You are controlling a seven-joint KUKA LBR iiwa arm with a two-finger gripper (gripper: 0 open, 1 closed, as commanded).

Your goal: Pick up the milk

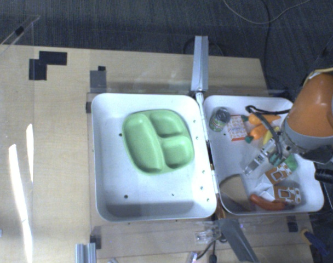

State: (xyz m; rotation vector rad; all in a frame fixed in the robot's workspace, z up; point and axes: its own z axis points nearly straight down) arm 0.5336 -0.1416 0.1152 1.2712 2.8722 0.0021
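Observation:
The milk looks like a small white carton with red and orange print, lying flat in the right bin near its back left. My gripper hangs over the middle of that bin, below and to the right of the carton and apart from it. It points down and to the left from the orange-banded wrist. Nothing shows held at its tip.
A tin can lies just left of the milk. Orange pieces sit to its right. Brown pretzel-like items and a red sausage lie at the bin's front right. The left bin holds a green divided plate.

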